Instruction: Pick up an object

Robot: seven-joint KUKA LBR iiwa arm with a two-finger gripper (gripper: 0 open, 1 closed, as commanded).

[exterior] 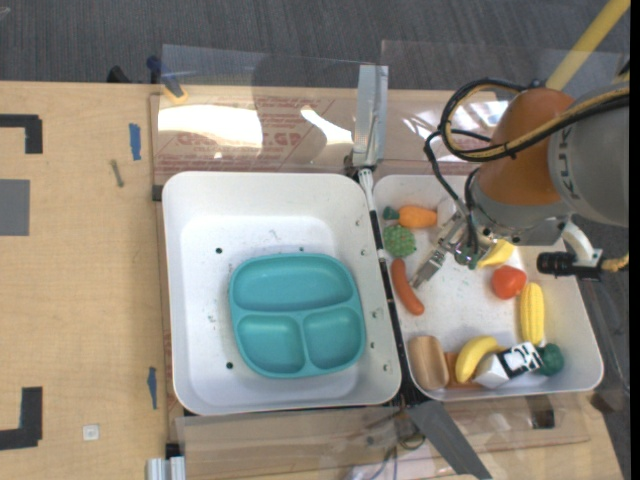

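- Progress: the pick is not yet made — nothing sits between the gripper's fingers, and every toy food item lies on the floor of the right bin, so the whole grasp and lift appear to remain.
- Candidates: a sausage lies just below and left of the fingertips, nearest to them; a green broccoli piece and a carrot sit above it by the bin's left wall.
- Others on offer: a tomato and a yellow banana lie to the right of the tool, while a bread roll, a 2nd banana and a black-and-white block crowd the near edge.
- Tool state: the 2 metal fingers look spread apart, tips angled down and to the left toward the bin floor, closing on nothing.
- Arm pose: the grey arm with its orange band reaches in from the right, wrist hanging low over the upper middle of the right bin.
- Left bin: it carries a teal divided tray — well apart from the tool.
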